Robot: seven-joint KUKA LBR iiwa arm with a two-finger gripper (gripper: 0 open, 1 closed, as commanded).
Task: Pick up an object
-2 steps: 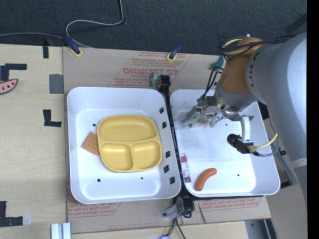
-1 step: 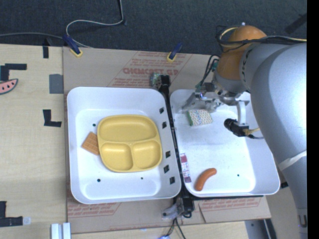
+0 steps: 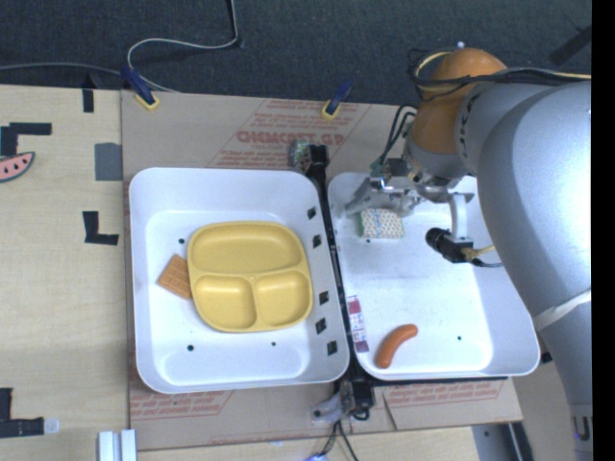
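My gripper [image 3: 385,202] hangs over the far left part of the right bin [image 3: 500,339], below the arm's orange band. Right under its tip lies a small pale block with a green-speckled pattern [image 3: 381,225], on or close to the bin floor. Whether the gripper touches the block is unclear from this angle. An orange sausage-shaped piece [image 3: 395,345] lies near the front of the same bin, well apart from the gripper.
The left bin [image 3: 163,353] holds a yellow divided plate [image 3: 250,275] with a tan flat cracker-like piece [image 3: 175,277] tucked at its left edge. A black cable end [image 3: 450,245] hangs beside the gripper. The grey arm covers the right bin's right side.
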